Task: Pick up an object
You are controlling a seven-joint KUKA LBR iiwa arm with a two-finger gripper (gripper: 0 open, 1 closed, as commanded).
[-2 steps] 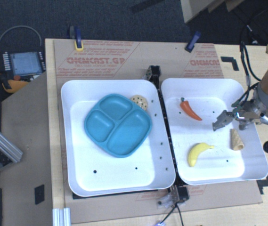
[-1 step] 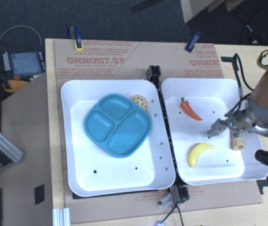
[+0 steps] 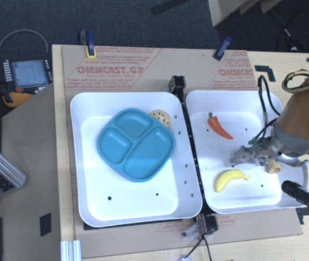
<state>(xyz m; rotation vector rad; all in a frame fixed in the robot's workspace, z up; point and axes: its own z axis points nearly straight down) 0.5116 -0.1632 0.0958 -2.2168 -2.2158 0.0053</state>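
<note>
A yellow banana [image 3: 230,179] lies in the right bin [image 3: 235,203], near its front. A red chili pepper [image 3: 219,126] rests toward the back of that bin. My gripper [image 3: 243,155] hangs low over the right bin, between the pepper and the banana, just above and to the right of the banana. Nothing shows between its fingers. In the left bin [image 3: 89,194] sits a blue divided plate [image 3: 136,144], with a round cookie [image 3: 160,117] at its back right edge.
The grey arm with its orange band [image 3: 301,118] covers the right bin's right side. Black clamps [image 3: 177,84] join the bins at the back and front. The bins stand on a cardboard sheet [image 3: 143,64].
</note>
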